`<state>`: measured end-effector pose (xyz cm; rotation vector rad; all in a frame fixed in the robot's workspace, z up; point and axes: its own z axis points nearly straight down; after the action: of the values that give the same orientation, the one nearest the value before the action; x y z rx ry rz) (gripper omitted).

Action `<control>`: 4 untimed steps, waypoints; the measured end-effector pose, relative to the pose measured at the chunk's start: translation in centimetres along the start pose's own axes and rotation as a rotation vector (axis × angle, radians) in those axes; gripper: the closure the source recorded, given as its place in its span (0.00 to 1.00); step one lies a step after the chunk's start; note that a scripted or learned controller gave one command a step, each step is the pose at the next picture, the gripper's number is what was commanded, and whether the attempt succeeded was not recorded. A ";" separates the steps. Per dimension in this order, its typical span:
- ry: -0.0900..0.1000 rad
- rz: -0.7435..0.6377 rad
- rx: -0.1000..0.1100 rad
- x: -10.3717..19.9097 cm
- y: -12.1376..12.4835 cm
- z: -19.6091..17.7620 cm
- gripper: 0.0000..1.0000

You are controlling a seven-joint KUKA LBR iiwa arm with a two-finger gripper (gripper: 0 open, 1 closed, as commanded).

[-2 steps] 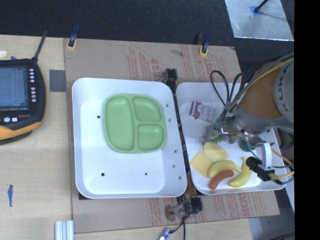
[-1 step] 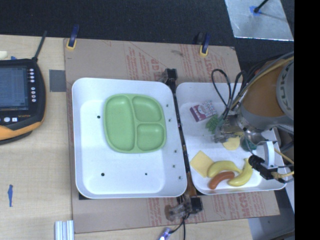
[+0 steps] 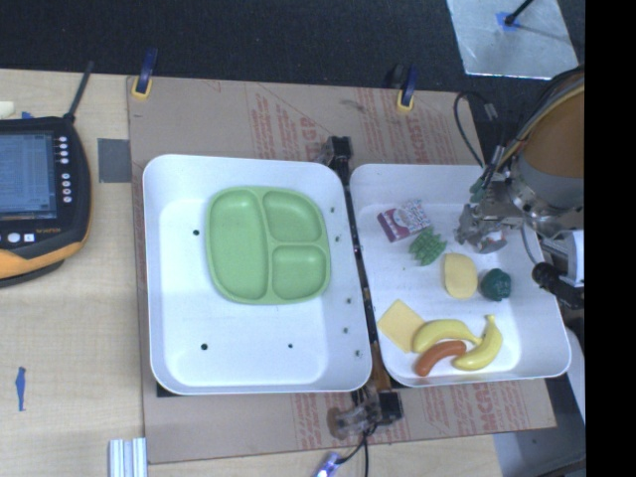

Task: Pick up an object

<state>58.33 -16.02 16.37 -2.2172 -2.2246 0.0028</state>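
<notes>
Right white bin, banana lying curved, tip pointing up-right, jaws' state unclear

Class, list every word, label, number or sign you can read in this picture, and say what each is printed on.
None can be read for certain.
Red lettering repeats along the cardboard sheet under the bins: too blurred to read.
Small purple packet in the right bin: print too small.
Handheld pendant screen at left: lines of text, illegible.

Toy foods scattered flat across the right bin, all ungrasped
</notes>
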 end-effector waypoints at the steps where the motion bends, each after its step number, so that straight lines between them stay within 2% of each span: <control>1: 0.001 -0.001 0.001 5.9 5.8 0.4 1.00; 2: 0.001 -0.001 0.001 5.8 5.7 0.4 0.00; 3: 0.001 -0.003 0.004 6.2 7.3 7.3 0.00; 4: 0.000 -0.006 0.002 6.2 7.4 6.0 1.00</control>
<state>65.70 -9.84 10.34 -2.2091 -2.2304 0.0047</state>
